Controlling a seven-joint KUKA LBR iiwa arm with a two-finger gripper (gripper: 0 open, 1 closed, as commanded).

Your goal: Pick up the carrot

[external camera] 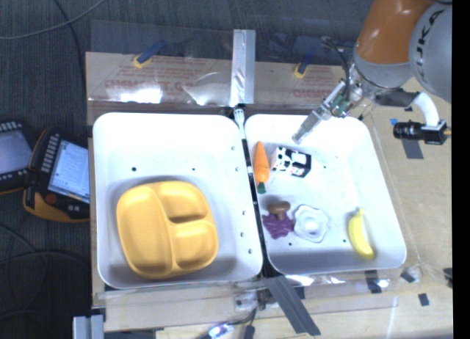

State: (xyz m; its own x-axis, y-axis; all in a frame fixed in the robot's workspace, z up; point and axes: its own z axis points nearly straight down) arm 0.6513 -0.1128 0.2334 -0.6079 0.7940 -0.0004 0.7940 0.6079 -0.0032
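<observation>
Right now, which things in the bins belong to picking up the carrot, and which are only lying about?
For the job:
carrot, at the left wall of the right bin
claw, above that bin's far end

Lying about:
banana
purple toy
clear white cup
black-and-white piece
yellow divided tray, left bin

A single fixed camera looks down from above the tabletop (422,205) at a slant, far enough back to take in both shallow white bins whole. The left bin (110,136) and the right bin (382,183) sit side by side across the middle of the frame, their shared divider running near centre. Dark carpeted floor (44,37) fills the top and left margins, with a handheld control pendant (59,176) at the left edge. The grey-and-orange arm (396,29) enters from the upper right corner, cropped by the frame.
</observation>
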